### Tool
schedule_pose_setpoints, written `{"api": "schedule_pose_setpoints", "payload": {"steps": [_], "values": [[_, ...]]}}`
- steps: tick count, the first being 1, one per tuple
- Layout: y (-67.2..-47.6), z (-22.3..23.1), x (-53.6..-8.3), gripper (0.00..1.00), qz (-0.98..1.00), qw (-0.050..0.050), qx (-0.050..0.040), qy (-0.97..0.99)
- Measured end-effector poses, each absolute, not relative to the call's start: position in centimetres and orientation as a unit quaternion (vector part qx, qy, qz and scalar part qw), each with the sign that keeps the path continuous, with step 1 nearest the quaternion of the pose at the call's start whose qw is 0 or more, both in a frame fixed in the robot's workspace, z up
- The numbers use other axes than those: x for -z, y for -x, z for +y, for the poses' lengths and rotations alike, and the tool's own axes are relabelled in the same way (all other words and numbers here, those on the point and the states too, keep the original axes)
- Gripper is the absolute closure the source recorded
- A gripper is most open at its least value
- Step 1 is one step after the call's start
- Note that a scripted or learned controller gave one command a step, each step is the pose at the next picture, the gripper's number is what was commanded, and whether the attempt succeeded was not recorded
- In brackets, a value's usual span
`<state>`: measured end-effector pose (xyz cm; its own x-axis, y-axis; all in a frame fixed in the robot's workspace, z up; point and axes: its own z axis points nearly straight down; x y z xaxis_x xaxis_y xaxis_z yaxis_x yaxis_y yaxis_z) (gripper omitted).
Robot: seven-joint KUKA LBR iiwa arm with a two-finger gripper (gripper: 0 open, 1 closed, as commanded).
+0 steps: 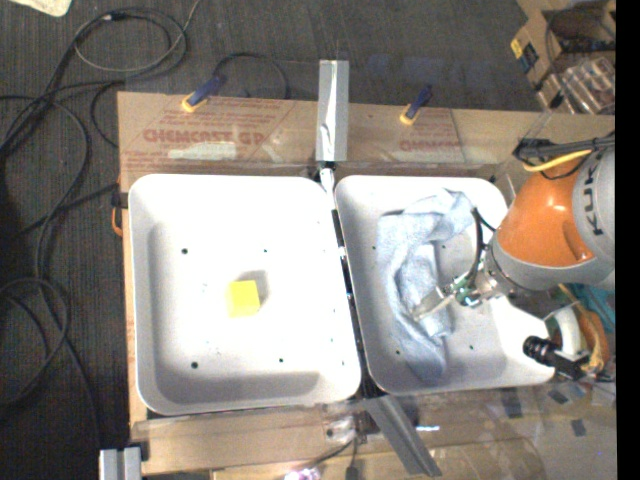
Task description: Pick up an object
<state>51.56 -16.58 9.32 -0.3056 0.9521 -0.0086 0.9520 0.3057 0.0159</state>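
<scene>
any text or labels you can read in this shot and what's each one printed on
"CHEMCOST GR", roughly, in faded red print on the cardboard sheet behind the left bin; the last letters are blurred.
More red print on the same cardboard behind the right bin: too blurred to read.
"KU", cut off by the frame edge, on the grey arm.
The yellow block and the cloth carry no text.

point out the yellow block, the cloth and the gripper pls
yellow block (244,297), camera view, middle of its top face, left bin.
cloth (415,268), camera view, central crumpled folds, right bin.
gripper (437,303), camera view, its tip, down at the cloth.
</scene>
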Motion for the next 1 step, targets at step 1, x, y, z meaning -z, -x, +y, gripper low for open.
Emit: {"api": "schedule_pose_setpoints", "payload": {"steps": [1], "values": [[-51.77,-16.39,-10.35,1.0,0.808,0.009,-0.006,-0.588]]}}
